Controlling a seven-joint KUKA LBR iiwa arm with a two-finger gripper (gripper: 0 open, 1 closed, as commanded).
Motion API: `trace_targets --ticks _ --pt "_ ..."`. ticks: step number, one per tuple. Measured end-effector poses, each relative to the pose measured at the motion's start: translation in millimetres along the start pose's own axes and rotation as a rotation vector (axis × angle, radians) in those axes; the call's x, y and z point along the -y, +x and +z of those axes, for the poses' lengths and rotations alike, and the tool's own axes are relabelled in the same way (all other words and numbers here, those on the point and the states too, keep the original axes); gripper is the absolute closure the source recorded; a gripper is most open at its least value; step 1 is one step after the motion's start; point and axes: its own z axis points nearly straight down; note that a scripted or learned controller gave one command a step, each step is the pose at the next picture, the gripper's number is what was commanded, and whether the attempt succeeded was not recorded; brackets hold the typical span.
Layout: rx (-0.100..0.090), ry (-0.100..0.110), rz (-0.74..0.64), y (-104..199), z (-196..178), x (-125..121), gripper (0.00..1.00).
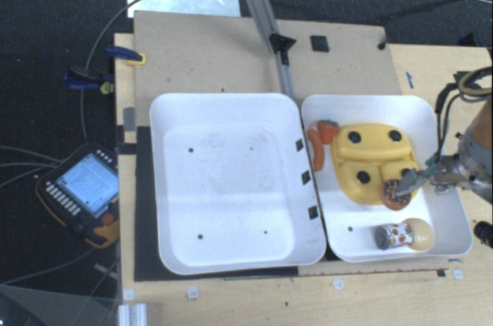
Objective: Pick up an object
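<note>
Two white bins (231, 240) sit before you on the bench, and your pincer (402, 186), its grip state impossible to tell, hangs over a brown thing (395, 196) against the yellow toy (371, 159) just left.

Dark carpet floor (54, 1) surrounds a tan bench (208, 55), cables (100, 47) trailing.

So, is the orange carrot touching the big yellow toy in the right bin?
Touching. In the camera view, the carrot lies against the left edge of the yellow toy, with no white bin floor visible between them near the carrot's top end.
</note>
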Motion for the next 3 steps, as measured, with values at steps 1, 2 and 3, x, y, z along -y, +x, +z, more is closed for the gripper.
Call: trace_targets --ticks 1,2,3 --pt "-0.001 0.000 -0.001 2.6 42.2 -1.3 0.00" --pt "-0.001 -0.003 -0.004 2.2 76.1 -2.5 0.00" --pt "-0.007 0.003 -0.002 3.1 67.3 -1.5 1.00"
